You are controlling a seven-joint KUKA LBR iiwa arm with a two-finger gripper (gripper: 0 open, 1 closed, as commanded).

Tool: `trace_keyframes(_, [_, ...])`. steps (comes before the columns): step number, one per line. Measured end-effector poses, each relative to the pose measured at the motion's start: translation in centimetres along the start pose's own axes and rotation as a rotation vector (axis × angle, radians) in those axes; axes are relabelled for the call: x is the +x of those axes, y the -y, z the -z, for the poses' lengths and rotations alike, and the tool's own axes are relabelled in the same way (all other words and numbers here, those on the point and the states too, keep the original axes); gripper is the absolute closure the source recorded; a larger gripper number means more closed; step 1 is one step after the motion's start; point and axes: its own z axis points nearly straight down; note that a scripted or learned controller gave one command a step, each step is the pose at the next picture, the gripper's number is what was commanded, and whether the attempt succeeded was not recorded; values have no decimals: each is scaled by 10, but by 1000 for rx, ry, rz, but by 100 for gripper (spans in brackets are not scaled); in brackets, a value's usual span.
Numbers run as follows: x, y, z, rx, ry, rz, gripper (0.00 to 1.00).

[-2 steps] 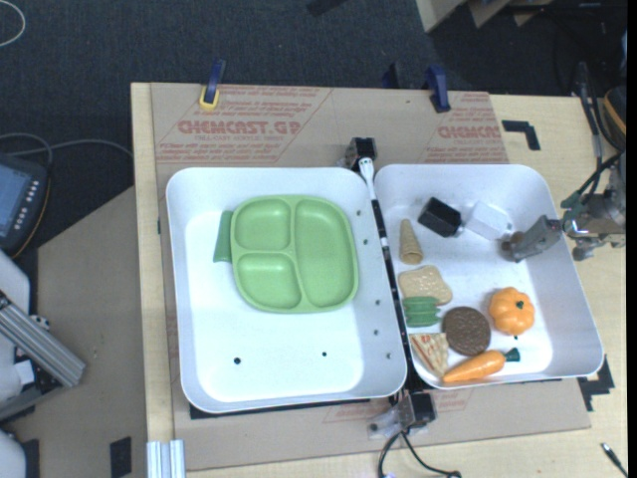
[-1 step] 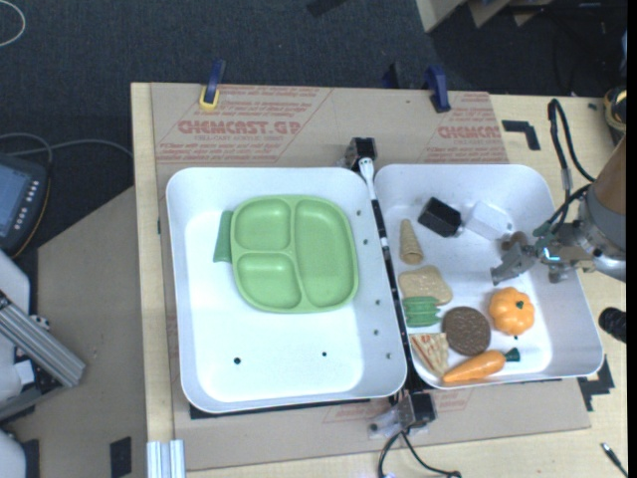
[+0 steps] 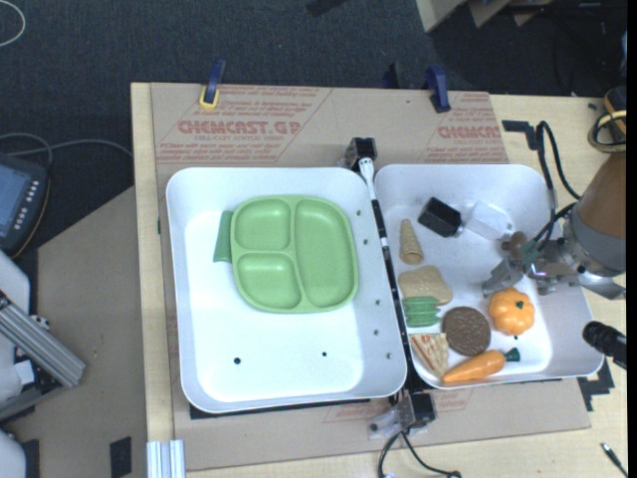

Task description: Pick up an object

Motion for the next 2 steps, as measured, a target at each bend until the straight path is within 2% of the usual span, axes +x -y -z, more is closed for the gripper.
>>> trace_keyframes(1, [1, 0, -53, -1, 0, 0, 0])
trace_keyframes(2, [0, 0, -40, -6, 3, -1, 100])
